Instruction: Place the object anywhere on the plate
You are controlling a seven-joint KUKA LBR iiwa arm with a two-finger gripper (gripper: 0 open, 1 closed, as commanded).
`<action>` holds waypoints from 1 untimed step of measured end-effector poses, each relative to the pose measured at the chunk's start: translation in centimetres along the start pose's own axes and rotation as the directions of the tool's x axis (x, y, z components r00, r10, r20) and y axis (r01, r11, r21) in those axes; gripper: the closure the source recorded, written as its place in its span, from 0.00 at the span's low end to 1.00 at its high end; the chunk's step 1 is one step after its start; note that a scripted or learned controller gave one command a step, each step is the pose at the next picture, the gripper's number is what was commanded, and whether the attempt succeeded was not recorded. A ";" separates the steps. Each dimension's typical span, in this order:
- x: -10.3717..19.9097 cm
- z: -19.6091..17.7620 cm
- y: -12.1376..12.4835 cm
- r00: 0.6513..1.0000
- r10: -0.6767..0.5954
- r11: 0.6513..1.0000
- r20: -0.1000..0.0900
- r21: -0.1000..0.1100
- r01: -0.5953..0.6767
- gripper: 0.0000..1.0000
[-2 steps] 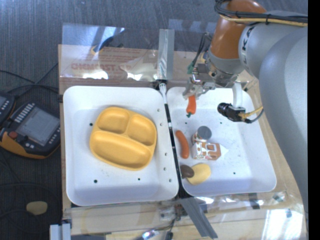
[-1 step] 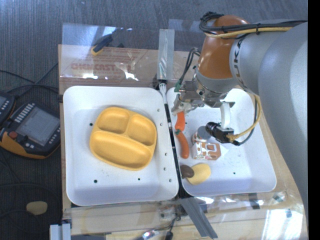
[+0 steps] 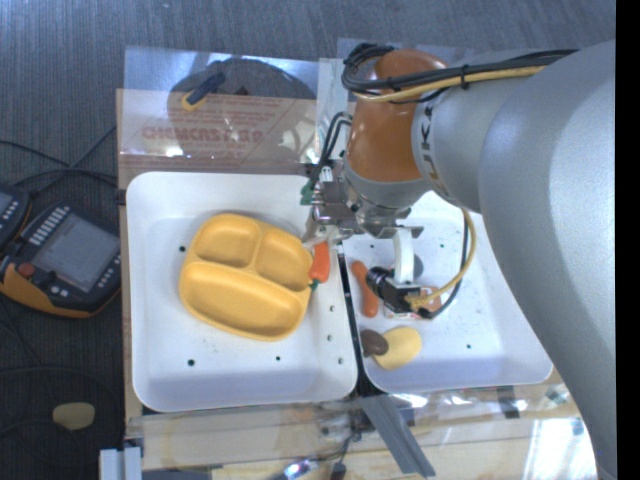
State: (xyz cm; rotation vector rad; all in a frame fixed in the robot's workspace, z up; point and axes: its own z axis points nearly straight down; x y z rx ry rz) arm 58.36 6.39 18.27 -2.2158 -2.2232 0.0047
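Beside the yellow plate [image 3: 245, 288], the claw [image 3: 320, 240] grips a carrot [image 3: 319, 262]; no lettering reads clearly.

Even, diffuse overhead light, moderately bright, no hard directional source. White bins [image 3: 240, 378] read bright but not blown out; soft short shadow hugs the yellow plate [image 3: 245, 273] along its lower edge. Glare on the clear plastic sheet [image 3: 225, 93] at top, washed-out reflections there, more specular glints on the clear strip at the bottom edge [image 3: 480, 433]. Orange band [image 3: 385, 118] shows a soft highlight on its top. Grey arm [image 3: 560, 198] is close to the lens, soft, out of focus. Overall low resolution, mild compression mush, small items in the right bin lack detail. Dark floor texture is faintly visible.
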 end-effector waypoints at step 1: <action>0.0 0.0 0.0 1.000 0.001 1.000 0.000 0.000 -0.001 0.00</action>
